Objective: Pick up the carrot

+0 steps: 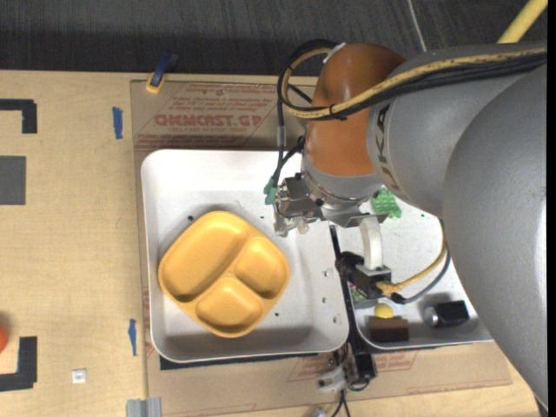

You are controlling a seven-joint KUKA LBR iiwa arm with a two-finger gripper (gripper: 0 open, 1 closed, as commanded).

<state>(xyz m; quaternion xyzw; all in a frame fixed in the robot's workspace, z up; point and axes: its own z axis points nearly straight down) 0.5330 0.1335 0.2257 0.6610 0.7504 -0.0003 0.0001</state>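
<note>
Gripper hung over the left bin, beside a yellow sectioned dish; whether it was open or closed could not be told. Right bin held a brown block and a black item. An orange-red object, possibly the carrot, lay at the counter's far left edge.

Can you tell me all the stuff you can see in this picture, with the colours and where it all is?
divided plate: 1, yellow, lying in the left bin
left bin: 1, white, middle of the bench
right bin: 1, white, partly under the arm
brown block: 1, brown, near front edge of the right bin
black block: 1, black, right bin, right of the brown block
green thing: 1, green, right bin beside the wrist; too hidden to name
blue tape marks: several, blue, on the bench left of the bins
arm: 1, grey with orange band, reaching from the right
gripper: 1, above the left bin's right side
</note>
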